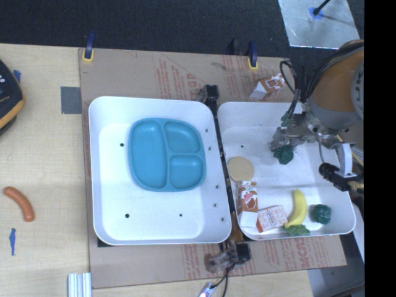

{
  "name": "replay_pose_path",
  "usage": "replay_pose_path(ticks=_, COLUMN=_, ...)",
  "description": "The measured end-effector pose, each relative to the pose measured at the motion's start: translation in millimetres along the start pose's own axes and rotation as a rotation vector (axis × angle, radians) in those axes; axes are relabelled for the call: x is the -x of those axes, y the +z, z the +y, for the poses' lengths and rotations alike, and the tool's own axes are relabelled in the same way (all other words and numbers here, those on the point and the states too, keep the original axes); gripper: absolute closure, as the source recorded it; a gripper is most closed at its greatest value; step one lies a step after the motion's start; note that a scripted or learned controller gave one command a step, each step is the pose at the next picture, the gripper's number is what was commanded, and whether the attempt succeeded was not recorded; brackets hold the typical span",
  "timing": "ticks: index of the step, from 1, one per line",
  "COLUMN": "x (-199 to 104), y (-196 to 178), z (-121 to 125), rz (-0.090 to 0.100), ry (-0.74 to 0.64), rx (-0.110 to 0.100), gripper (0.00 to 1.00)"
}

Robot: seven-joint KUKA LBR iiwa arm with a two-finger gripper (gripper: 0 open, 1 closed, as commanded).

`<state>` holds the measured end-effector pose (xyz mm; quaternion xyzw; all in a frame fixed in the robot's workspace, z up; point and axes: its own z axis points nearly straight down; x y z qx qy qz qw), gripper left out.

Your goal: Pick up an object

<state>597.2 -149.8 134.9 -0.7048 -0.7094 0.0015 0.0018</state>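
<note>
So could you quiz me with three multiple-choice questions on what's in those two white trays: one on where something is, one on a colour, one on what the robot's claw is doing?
1. Where is the blue divided plate?
A. left bin
B. right bin
C. on the bare bench

2. What colour is the banana?
A. red
B. yellow
C. blue

3. Where is the gripper?
A. over the left bin
B. outside both bins
C. low in the right bin, at a dark green object

Answers: 1 A, the plate lies in the left bin. 2 B, it is plainly yellow. 3 C, the arm's end sits right above the green object.
</note>
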Motion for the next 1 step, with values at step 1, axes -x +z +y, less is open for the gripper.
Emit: replay_pose_path(ticks=1, x=-77.8, y=-72.2, z=1.2, rz=0.001, ry=0.002, rx=0.002, gripper=1.0)
